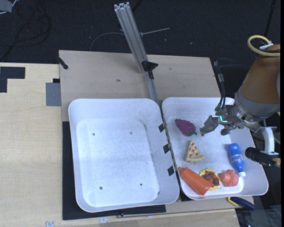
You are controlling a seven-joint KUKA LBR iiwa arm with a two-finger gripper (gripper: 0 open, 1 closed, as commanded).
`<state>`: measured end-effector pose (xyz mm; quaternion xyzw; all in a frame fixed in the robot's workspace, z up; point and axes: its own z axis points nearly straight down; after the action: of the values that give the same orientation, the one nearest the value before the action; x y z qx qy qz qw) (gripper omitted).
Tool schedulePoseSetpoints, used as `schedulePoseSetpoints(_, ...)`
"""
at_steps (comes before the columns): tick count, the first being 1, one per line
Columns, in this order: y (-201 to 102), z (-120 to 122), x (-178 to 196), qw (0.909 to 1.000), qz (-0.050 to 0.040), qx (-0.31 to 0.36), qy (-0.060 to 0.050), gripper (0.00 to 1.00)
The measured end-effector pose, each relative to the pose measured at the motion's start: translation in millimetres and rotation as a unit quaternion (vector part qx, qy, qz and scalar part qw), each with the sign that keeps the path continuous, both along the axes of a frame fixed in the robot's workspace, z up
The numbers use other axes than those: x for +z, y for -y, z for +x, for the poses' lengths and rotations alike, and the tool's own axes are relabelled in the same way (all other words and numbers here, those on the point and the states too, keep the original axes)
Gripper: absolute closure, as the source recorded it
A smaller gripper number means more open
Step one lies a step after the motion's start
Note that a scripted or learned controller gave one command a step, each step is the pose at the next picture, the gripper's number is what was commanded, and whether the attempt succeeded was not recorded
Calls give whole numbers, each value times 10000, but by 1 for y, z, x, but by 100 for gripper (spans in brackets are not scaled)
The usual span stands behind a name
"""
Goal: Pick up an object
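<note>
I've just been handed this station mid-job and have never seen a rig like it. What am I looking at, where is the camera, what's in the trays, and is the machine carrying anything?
You are looking through one fixed camera above a bench, angled down. The grey machine with the orange band entering from the right is a robot arm; the dark part at its tip is its hand, which grasps things with two fingers.

On the bench sit two shallow white bins. The left white bin is the bigger one. The right white bin holds toy items: a purple grape bunch, a pizza slice, a blue bottle, an orange carrot, a small round yellow piece with dark topping and a pinkish-red lump.

The hand hangs over the right bin, just right of the grapes. Nothing is visible between its fingers.
</note>
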<state>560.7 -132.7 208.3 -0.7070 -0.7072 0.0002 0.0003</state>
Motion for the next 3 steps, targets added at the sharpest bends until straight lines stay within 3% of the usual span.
schedulePoseSetpoints(1,0,0,0,10000,0,0,0,0)
schedulePoseSetpoints(3,5,8,-100,10000,3,-2,-23,0)
